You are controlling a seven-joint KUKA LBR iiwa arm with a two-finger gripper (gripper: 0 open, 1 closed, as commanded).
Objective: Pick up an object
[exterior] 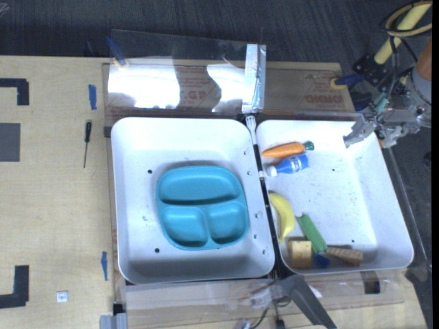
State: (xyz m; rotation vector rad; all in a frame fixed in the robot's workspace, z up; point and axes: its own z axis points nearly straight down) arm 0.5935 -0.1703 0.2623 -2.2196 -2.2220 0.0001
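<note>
Gripper (pixel 361 132) sits over the far right corner of the right shallow white bin (pixel 370 204), above bare floor and well apart from every object; can't tell its state from this view. Right bin holds an orange plastic carrot (pixel 282 149) just beside a blue and white bottle (pixel 288 164) near the divider, plus a yellow banana (pixel 283 214), a green stick-shaped piece (pixel 312 232), a tan cork-like block (pixel 299 253) and a brown wooden-looking handle (pixel 341 254) clustered at the near edge. Left shallow white bin (pixel 130 184) holds a teal three-compartment plastic tray (pixel 202 205), flat, roughly centred.
</note>
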